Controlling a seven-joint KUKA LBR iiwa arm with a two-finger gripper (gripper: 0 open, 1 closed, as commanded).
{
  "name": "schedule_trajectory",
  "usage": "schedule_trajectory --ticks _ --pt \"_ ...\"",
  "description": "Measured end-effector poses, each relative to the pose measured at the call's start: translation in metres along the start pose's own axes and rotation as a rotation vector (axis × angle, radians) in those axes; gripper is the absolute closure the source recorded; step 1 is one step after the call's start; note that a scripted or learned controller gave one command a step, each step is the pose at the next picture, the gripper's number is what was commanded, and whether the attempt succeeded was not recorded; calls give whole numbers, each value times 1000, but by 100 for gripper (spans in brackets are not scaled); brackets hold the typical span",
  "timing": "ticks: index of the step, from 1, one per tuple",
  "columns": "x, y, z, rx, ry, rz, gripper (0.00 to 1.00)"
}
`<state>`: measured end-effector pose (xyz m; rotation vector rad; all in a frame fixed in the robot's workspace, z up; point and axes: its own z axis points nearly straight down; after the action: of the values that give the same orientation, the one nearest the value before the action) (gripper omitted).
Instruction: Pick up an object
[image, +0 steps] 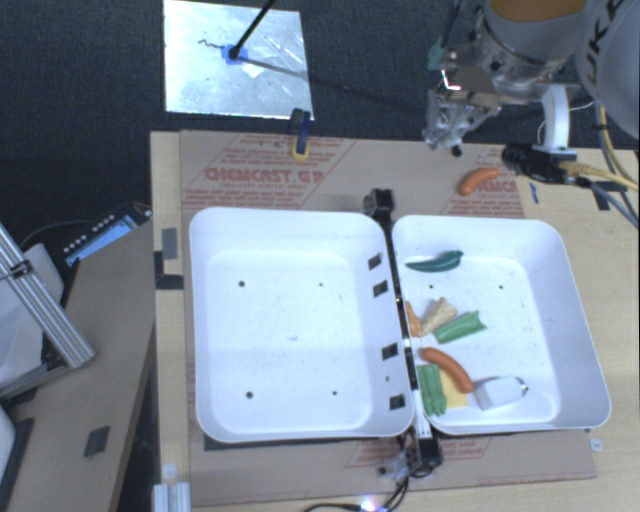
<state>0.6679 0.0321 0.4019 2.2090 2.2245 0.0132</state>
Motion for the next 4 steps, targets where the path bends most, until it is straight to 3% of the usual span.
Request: schedule_trajectory --ticks 2,4 --pt "48 1 -40 7 0 0 100" --pt "103 2 -45 8 0 1 100"
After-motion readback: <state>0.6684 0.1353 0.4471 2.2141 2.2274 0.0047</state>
